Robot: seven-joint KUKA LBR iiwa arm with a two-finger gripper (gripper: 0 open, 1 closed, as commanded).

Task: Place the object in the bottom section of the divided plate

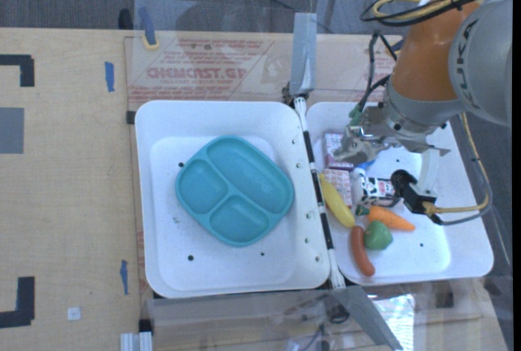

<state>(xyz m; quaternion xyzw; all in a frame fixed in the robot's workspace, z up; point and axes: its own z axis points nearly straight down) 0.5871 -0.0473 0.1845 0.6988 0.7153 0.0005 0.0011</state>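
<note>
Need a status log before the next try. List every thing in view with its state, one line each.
divided plate: flat in the left bin, no food in its sections
left bin: holds the plate
right bin: holds the toy food
banana: lying near the right bin's left wall
carrot: lying flat
sausage: lying flat
green vegetable: beside the carrot
gripper: low over the right bin

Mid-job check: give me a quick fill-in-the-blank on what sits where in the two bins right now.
1. The divided plate is coloured ____.
2. The plate lies in the ____ bin of the camera view.
3. The banana lies in the ____ bin.
4. The end effector hangs over the ____ bin.

Missing words: blue; left; right; right
</note>
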